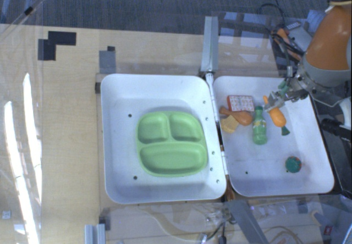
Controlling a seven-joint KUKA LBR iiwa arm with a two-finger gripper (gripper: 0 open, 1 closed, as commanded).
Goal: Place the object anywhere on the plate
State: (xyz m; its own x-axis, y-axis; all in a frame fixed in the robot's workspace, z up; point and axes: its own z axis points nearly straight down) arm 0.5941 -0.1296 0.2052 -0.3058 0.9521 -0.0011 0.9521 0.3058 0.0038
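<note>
A green plate (171,144) with three compartments lies in the left white bin (118,127). The right bin (313,182) holds the loose objects. An orange carrot (279,118) with a green tip lies near that bin's upper right. A green bottle (259,126) lies just left of it. My gripper (281,98) hangs over the right bin's upper right part, directly above and very close to the carrot's upper end. Nothing can be seen held in it.
Also in the right bin are a pink-red box (240,103), a brown and a yellow toy food piece (233,121) beside the divider, and a small green ball (293,165) at the lower right. The grey arm with its orange band (331,31) enters from the upper right.
</note>
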